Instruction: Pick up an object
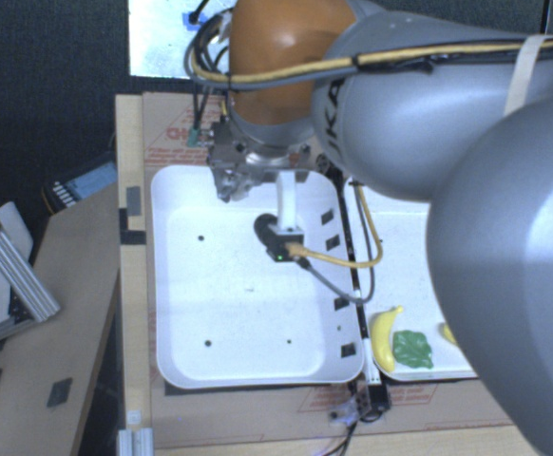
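Bench [86, 283] with white bins [219, 340]; dark backdrop

Tan wooden bench [77, 283] with cardboard-looking sheet [177, 141] on top, red print on it near the far edge and again at the near edge. Two shallow white bins sit side by side on that sheet: left bin [177, 350] fully visible, a few dark dots on its floor; right bin [405, 226] mostly covered by the arm, touching or just beside the left one along a divider with black clips. Small bundle of wires [357, 408] lies on the bench at the near edge, below the seam between the bins.
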`<state>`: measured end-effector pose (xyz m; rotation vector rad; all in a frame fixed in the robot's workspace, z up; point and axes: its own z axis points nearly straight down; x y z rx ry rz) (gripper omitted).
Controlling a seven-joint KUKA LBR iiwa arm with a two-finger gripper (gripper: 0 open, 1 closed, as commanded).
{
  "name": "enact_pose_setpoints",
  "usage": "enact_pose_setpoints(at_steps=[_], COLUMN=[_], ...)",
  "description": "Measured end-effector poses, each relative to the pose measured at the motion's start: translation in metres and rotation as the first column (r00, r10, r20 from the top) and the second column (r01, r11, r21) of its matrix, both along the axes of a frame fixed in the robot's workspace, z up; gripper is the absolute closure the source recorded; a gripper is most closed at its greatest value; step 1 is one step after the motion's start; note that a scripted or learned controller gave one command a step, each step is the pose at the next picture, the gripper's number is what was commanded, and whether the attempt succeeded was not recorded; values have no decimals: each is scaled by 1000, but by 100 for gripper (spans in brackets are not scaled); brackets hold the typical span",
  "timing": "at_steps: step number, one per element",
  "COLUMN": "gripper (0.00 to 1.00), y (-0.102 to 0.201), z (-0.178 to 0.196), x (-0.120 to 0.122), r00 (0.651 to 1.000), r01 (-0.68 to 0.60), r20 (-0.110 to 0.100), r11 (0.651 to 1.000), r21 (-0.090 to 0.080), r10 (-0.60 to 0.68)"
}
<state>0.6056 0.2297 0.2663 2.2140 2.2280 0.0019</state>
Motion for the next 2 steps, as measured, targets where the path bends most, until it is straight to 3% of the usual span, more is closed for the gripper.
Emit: enact_pose_setpoints(at_steps=[1, 2], gripper=[0, 100], y=[-2, -2], z=[3, 14], x=[-2, -1], r00=[1000, 1000], r01=[5, 4], r20=[0, 1], r11=[1000, 1000], r21=[0, 1], r10=[-5, -4])
